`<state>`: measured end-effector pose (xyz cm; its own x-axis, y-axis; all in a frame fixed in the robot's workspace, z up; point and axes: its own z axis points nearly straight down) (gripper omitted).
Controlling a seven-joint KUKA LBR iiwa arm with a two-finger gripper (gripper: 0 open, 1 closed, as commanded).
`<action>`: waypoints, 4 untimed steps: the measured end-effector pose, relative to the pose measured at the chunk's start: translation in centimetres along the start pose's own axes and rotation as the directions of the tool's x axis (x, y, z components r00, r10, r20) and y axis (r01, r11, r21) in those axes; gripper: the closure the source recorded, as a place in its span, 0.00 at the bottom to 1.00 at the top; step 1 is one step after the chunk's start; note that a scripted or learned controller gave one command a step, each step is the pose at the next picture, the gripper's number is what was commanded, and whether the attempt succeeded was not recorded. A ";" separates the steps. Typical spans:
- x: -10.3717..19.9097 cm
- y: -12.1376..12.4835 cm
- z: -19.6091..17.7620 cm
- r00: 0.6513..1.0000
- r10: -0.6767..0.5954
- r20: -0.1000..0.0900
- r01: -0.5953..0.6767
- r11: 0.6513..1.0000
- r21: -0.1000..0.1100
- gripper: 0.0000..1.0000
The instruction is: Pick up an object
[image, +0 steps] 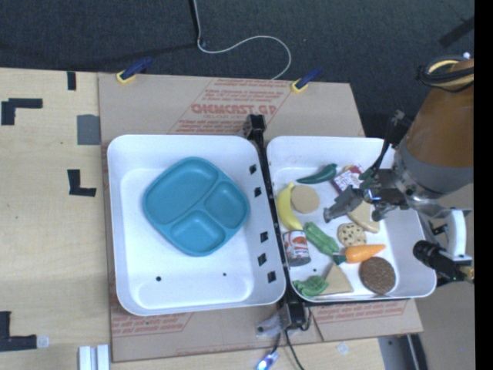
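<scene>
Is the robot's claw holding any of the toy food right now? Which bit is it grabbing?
Nothing is held. The gripper hovers open above the right bin, near the round cracker and the cookie, with no food between its fingers.

Blue divided plate [196,205] in left bin [123,206], cardboard [231,106] beneath.

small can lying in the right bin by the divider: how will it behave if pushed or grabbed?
The can lies on its side, so a push would probably roll it. It looks rigid and smooth, so possibly slippery. The banana and the divider beside it leave the gripper little room.
</scene>
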<state>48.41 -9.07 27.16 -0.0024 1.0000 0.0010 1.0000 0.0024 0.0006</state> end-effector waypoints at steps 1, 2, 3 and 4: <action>0.0 0.2 -0.6 1.000 0.000 0.000 0.000 1.000 0.003 1.00; 6.0 -0.1 1.5 1.000 -0.004 -0.001 0.004 1.000 0.005 1.00; 9.8 0.1 -16.7 1.000 -0.005 -0.001 0.005 1.000 -0.018 1.00; 14.8 0.0 -22.9 1.000 -0.005 0.000 0.005 1.000 -0.006 1.00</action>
<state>48.41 5.66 50.05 -0.0072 1.0000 0.0015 0.9999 0.0072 0.0070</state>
